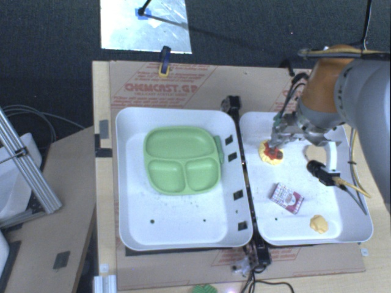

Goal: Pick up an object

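End effector (276,140) low in the right bin (354,224), just above a yellow-and-red toy (270,154).
Open or closed, I can't tell. Three things lie in that bin: the toy, one red packet (286,198) and one yellow lump (318,224). The left bin (131,224) holds one green plate (182,159).

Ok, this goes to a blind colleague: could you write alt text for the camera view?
The arm's tool is down in the right bin, just above or on a small yellow and red object; a red and white packet and a yellow lump lie nearer the front of that bin. The left bin holds a green divided tray.
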Controlling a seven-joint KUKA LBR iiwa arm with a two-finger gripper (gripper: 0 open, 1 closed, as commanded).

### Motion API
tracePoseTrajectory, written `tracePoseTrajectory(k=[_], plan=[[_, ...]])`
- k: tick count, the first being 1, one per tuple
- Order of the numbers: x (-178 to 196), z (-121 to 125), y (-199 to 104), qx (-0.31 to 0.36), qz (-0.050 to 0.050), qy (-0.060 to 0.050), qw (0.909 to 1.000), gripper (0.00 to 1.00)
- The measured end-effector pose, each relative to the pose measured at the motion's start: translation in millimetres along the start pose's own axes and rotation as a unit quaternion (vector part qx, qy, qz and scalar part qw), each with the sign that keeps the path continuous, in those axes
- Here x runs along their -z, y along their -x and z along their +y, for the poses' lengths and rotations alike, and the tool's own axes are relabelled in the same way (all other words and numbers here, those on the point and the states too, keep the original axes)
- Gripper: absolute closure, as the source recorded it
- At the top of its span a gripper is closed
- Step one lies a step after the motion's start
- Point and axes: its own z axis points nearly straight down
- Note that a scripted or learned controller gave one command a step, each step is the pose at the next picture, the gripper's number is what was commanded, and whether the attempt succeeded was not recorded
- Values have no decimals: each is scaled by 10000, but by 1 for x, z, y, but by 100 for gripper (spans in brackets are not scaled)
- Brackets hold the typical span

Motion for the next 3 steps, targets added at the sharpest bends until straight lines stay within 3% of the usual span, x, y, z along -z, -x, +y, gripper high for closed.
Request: tracePoseTrajectory(k=[1, 2, 3], plan=[[-2, -2, 0, -4, 2, -25, 10000, 0], [-16, 4, 36, -24, 2, -69, 10000, 0], [-2, 7, 35, 4, -7, -25, 10000, 100]])
